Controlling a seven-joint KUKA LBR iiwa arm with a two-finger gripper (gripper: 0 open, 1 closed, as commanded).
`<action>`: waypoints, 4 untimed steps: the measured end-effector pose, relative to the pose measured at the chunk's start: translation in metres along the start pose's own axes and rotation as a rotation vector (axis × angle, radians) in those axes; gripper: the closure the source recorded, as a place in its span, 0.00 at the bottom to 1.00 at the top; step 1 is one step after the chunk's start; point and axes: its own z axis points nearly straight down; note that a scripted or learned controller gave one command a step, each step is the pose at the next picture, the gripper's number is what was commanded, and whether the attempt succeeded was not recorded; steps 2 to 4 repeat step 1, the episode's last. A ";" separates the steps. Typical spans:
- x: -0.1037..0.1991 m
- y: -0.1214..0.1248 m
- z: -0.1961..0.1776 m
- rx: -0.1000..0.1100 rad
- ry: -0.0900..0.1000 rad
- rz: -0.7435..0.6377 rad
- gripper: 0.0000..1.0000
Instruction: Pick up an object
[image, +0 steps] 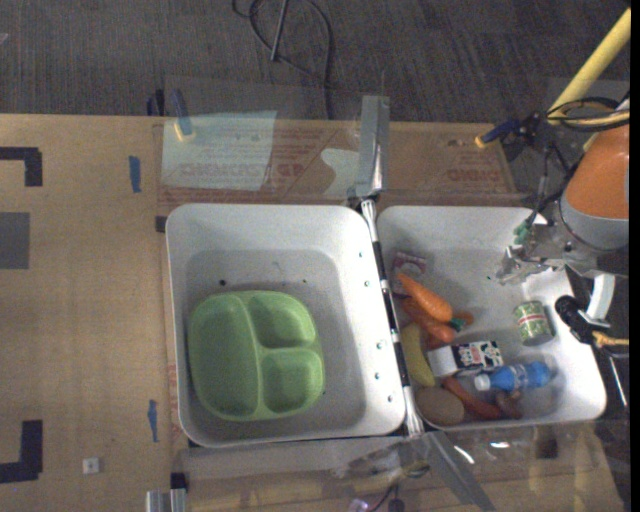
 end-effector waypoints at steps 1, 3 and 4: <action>0.012 0.060 -0.127 0.006 -0.009 0.178 1.00; 0.012 0.060 -0.127 0.006 -0.009 0.178 1.00; 0.012 0.060 -0.127 0.006 -0.009 0.178 1.00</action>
